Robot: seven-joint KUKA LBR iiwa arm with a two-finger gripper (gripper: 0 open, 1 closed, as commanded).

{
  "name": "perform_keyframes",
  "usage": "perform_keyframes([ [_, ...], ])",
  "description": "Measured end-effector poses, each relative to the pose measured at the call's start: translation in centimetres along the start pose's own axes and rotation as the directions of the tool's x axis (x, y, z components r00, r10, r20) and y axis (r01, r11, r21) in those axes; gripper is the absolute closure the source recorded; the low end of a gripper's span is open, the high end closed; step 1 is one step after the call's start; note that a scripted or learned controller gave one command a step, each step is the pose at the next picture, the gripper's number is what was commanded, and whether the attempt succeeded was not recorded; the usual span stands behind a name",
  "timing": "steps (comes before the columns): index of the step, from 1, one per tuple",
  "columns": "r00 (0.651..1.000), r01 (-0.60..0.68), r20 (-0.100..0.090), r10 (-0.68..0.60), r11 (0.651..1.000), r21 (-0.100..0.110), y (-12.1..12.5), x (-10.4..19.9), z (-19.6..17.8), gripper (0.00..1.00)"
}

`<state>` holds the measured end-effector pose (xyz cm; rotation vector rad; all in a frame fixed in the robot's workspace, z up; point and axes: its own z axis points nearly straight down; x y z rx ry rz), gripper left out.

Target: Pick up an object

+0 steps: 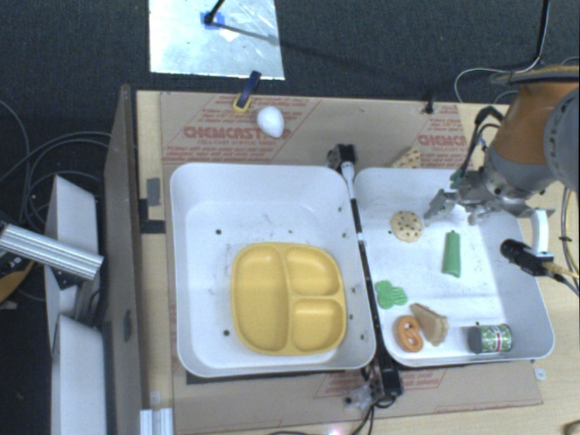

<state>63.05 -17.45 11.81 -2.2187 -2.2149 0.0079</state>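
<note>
Gripper hovers open, holding nothing, over far part of right bin. Nearest targets — cookie left, green stick nearer. Centre over one, align fingers across width, descend straight.

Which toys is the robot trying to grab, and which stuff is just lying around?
For the job:
hand
cookie
green stick
green leaf
pretzel
can

Just lying about:
yellow tray in the left bin
white egg on the bench
</note>
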Motion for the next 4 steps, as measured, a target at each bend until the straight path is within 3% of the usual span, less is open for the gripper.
perform_keyframes([
  [1,1.0,0.0,0.001,0.0,1.0,-0.006,-3.1,-2.4,3.6,0.0],
  [2,1.0,0.004,0.003,-0.003,1.0,-0.013,-2.8,-2.3,2.3,1.0],
  [3,1.0,0.011,0.001,-0.011,1.0,-0.014,1.3,2.4,3.3,1.0],
  [4,1.0,0.015,-0.001,-0.015,1.0,-0.019,3.7,12.9,-7.3,1.0],
])
